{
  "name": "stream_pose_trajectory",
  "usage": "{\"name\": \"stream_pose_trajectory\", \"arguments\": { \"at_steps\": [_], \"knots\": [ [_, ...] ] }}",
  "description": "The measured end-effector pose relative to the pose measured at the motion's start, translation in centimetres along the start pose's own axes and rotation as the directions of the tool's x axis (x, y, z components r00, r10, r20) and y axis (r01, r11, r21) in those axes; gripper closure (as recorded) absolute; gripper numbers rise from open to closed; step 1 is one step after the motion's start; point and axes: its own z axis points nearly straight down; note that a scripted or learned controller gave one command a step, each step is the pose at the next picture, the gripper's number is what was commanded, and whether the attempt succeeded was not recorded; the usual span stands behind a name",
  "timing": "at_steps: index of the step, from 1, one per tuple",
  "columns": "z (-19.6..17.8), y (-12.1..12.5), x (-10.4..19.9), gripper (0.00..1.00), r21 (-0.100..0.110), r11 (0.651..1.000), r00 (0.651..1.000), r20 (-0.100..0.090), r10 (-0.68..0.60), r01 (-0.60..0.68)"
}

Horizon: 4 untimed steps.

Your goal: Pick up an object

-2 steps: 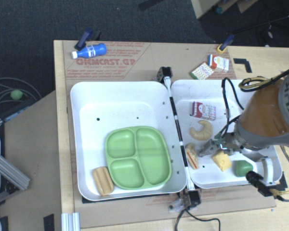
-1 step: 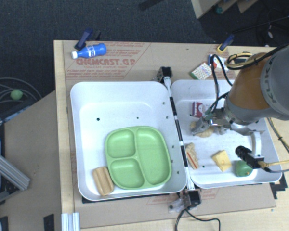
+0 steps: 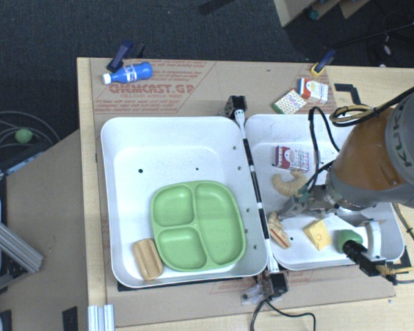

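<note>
The arm [image 3: 372, 161] is reached into the right bin [image 3: 393, 243] from the right, with the gripper [image 3: 298, 202] lowered near the middle of that bin. Whether the gripper is wide, narrow or holding anything cannot be told; that part is too small and dark to be read. No object is seen held.

Several candidates are noted in the right bin: a pale curved piece [image 3: 288, 182] just above the gripper, a red and white carton [image 3: 292, 158] further up, a yellow wedge [image 3: 318, 235] below, a green object [image 3: 348, 240] beside the wedge, and a striped piece [image 3: 279, 236] at the bin's left wall. In the left bin [image 3: 124, 150] a green divided plate [image 3: 196, 225] and a tan block [image 3: 147, 258] are recorded.

It is judged that the pale curved piece is the nearest target. A good pick would be made by centring over it and closing across its narrow width, so that it is not pushed aside. Contact with the carton and the bin's left wall should be avoided.
</note>
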Motion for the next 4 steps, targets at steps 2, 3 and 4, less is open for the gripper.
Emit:
{"name": "stream_pose_trajectory", "arguments": {
  "at_steps": [2,3,4],
  "knots": [
    [-2.2,12.9,-3.3,0.00,-0.005,1.000,1.000,0.001,-0.002,0.002],
    [-0.2,9.6,-0.3,0.00,-0.001,1.000,1.000,0.000,-0.002,0.002],
    [-0.2,16.8,0.0,0.00,-0.004,1.000,1.000,0.001,-0.002,0.002]
  ]
}}
